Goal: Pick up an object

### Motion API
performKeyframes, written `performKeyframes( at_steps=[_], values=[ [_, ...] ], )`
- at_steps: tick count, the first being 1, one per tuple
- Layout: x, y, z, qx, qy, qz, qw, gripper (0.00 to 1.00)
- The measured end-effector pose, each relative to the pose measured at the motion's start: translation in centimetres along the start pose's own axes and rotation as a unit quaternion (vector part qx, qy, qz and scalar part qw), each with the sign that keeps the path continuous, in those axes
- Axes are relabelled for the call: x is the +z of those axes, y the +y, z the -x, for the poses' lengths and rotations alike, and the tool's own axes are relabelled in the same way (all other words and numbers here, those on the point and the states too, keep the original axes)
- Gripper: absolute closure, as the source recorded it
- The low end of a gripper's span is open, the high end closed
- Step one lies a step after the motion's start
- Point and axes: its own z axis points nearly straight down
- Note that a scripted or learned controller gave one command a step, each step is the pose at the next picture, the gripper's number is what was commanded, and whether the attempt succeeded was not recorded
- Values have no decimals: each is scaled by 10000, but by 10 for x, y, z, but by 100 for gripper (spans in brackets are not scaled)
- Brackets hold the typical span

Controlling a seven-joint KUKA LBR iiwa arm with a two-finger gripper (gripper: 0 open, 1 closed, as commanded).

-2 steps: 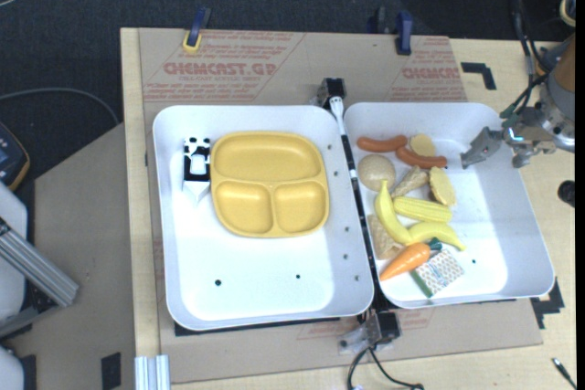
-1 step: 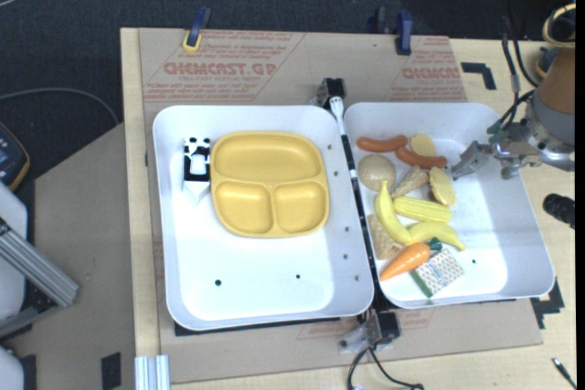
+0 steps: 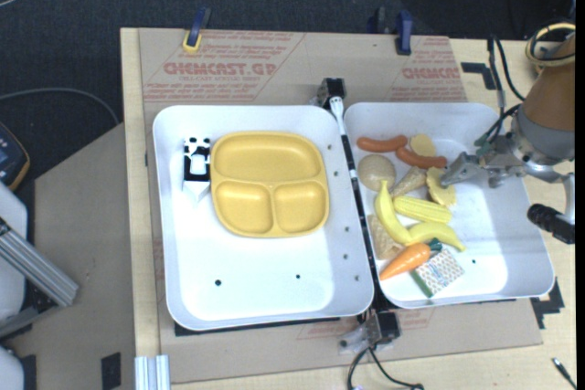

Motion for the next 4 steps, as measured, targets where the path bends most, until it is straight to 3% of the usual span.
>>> performKeyframes(
  at_steps=[1,2,4],
  values=[
    [12,4,-2,-13,3,32,10000,0],
    [3,3,-1,-13,-17,33,10000,100],
    [-114,9,-11,-9,-33,42,10000,100]
  ],
)
